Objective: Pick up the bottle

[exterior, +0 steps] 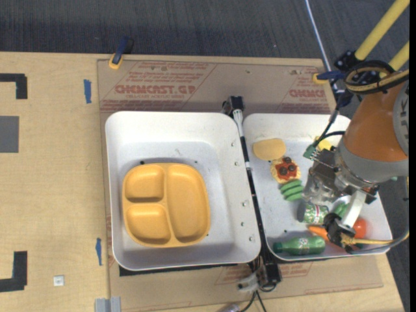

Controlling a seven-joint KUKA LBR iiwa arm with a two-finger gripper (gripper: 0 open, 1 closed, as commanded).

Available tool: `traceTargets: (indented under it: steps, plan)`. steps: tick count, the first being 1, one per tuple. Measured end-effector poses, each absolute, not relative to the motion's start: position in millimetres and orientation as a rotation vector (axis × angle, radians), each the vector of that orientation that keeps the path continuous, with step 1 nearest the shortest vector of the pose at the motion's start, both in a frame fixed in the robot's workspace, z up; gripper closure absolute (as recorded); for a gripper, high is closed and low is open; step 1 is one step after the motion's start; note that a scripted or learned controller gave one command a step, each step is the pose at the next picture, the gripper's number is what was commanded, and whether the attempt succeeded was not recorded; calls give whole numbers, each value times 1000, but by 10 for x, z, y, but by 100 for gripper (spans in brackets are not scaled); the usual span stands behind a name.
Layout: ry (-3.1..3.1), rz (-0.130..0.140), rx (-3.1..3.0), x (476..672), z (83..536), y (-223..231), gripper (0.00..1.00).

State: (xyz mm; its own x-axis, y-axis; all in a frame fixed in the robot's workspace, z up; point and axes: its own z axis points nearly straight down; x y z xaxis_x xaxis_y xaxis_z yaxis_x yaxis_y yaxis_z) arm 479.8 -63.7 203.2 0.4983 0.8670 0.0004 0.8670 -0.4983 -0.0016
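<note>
Camera view looks down on two white bins side by side; the bottle (pixel 299 244) lies on its side against the near wall of the right bin (pixel 260 194), a green, glossy cylinder with a darker cap end toward the left. It looks like a small plastic toy — light, stiff and smooth, so likely to roll or squirt out of a pinch. The safest hold would be across the middle of its body, fingers closing from far and near sides, though the bin wall crowds the near side.

The gripper (pixel 323 200) hangs just beyond it, over a cluster of toy food: a green can-like piece (pixel 314 212), a ridged green vegetable (pixel 292 190), a red-and-yellow pizza slice (pixel 286 170), a tan round cookie (pixel 268 149), a carrot (pixel 325 234) and a red tomato (pixel 359 227). How far its claw is open I cannot tell — wrist and cables hide it.

The left bin (pixel 130 135) holds a matte yellow three-compartment plate (pixel 167 203).
</note>
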Motion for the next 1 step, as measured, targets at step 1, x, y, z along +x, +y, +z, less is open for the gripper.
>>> traceTargets:
  steps: [1]
  plan:
    - [-1807,-22,-2587,4849,1264,-1025,100]
